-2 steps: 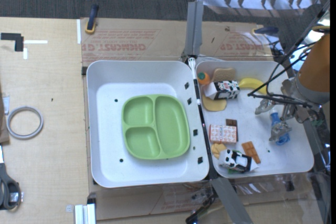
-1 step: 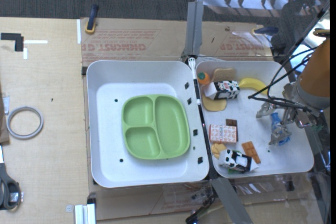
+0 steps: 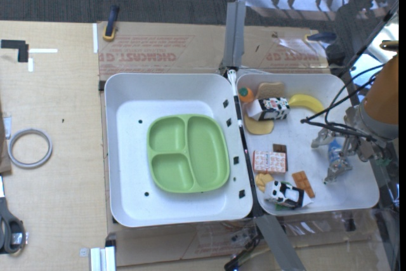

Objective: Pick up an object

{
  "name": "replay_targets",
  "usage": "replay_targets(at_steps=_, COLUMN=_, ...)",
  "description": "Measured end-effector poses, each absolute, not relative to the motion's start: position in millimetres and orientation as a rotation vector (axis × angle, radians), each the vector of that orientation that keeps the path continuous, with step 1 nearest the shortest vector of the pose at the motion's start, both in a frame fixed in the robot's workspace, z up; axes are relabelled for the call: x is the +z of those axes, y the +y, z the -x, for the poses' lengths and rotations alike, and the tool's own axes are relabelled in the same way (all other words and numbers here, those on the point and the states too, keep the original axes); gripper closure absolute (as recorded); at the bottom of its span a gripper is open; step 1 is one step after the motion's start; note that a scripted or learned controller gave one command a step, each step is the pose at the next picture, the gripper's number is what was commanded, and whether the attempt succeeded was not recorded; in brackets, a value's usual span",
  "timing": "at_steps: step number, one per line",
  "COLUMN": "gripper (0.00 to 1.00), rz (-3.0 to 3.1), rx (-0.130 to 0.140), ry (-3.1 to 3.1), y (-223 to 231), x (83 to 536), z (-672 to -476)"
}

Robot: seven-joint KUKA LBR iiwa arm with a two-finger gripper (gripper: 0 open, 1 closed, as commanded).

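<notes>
Two shallow white bins [image 3: 120, 155] are set side by side | big green plastic plate with three parts [image 3: 188, 153] is kept in the left one | small toys, like the curved yellow banana [image 3: 306, 102], are scattered in the right one for picking | metal two-finger gripper [image 3: 336, 169] is hung low there; open or closed cannot be told.
</notes>
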State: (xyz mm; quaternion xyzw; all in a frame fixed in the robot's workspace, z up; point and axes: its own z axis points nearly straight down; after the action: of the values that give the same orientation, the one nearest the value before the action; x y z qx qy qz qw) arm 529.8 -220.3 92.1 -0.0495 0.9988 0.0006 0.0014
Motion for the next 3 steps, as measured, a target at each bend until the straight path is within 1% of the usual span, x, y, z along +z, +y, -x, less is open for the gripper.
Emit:
replay_targets(at_steps=1, gripper=0.0, rz=0.006, rx=0.002, ry=3.139, y=-216.3, x=91.7, z=-524.4)
replay_targets(at_steps=2, gripper=1.0, rz=0.011, rx=0.0, ry=3.135, y=-215.8, x=101.5, z=-526.1)
replay_targets(at_steps=3, gripper=0.0, rz=0.011, rx=0.0, ry=3.135, y=-215.7, x=101.5, z=-526.1)
